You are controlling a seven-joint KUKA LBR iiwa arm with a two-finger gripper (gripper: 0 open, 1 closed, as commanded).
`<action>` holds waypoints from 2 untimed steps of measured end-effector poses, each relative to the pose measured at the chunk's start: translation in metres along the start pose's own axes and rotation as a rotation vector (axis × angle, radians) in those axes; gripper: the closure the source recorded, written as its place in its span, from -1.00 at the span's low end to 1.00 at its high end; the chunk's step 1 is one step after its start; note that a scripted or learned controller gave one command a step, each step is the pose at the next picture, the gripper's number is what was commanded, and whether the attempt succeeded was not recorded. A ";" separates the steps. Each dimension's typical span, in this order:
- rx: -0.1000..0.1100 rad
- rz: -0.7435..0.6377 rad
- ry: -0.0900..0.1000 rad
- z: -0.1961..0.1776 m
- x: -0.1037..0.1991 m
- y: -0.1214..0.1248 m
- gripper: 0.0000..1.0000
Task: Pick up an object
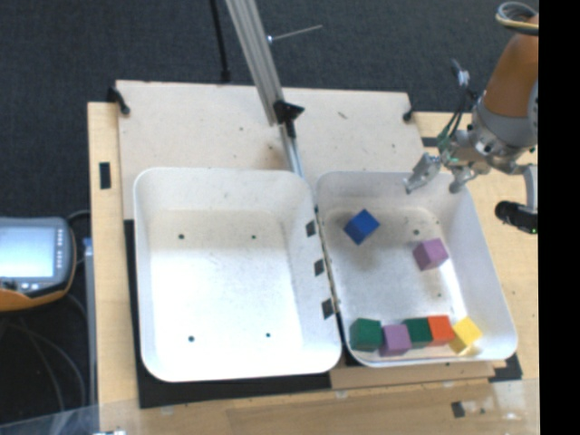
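The right bin [490,284] holds several cubes. A blue cube [361,226] lies near its back left and a purple cube [430,254] near the middle right. Along the front wall sit a green cube [366,334], a purple cube [396,338], a second green cube [418,331], an orange cube [440,329] and a yellow cube [466,333]. My gripper [438,178] hangs over the bin's back right rim, above and behind the cubes. It is open, its two fingers spread, with nothing between them.
The left bin [227,270] lies beside the right one. A slanted metal pole [258,57] rises from the bench behind the bins. A grey handheld screen [32,256] sits off the bench at far left.
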State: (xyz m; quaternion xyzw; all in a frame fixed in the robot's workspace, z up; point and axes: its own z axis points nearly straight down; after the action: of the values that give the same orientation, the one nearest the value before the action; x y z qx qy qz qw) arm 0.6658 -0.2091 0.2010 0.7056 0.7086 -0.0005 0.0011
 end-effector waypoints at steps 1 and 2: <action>0.001 -0.003 0.000 0.000 0.000 0.000 -1.00; 0.002 -0.005 0.000 0.000 0.000 0.000 -1.00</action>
State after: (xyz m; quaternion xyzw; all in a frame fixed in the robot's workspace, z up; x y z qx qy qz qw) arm 0.6657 -0.2090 0.2009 0.7038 0.7104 -0.0011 0.0004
